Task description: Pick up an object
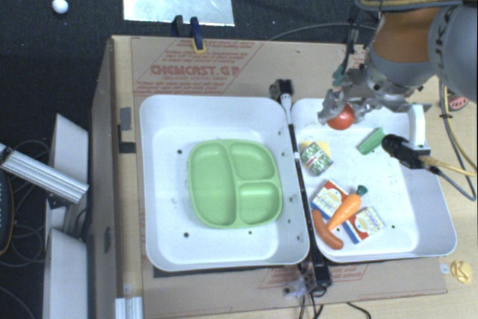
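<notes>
Bins sit side by side; the left bin (pixel 160 160) has a green tray (pixel 234 184). In the right bin (pixel 433 228), the gripper (pixel 342 110) sits on a red tomato (pixel 343 118), which looks pinched between its fingers. Next: lift slowly.

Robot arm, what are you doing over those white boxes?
The robot arm's pincer hangs over the right bin, right at a small red tomato; whether it has hold of it is unclear. A carrot, a green block and small food packets lie in that bin. The left bin holds a green divided plate.
</notes>
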### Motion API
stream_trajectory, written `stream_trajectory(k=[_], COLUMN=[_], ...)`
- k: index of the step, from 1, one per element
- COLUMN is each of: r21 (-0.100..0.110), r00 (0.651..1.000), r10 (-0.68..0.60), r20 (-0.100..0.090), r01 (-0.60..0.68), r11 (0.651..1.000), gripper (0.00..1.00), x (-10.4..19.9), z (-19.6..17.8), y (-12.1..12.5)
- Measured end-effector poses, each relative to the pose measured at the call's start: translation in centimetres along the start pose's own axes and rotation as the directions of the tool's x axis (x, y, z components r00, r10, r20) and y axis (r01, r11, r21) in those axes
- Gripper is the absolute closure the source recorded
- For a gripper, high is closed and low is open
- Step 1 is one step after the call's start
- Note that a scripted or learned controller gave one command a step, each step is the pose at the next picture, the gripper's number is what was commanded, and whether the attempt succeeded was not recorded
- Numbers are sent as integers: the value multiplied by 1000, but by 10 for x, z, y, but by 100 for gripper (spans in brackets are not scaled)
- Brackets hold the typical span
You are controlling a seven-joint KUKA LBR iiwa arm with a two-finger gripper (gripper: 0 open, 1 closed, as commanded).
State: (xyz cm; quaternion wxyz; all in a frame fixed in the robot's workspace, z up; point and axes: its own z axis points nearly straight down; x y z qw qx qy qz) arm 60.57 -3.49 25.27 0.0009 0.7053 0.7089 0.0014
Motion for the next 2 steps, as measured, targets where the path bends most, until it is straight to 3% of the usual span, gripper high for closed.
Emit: stream_trajectory(k=[1,2], r21=[2,3], r00=[1000,1000], r10=[0,0], r20=[-1,0], r01=[0,0], r11=[1000,1000], gripper=[100,100], x=[63,97], z=[6,18], y=[-7,-73])
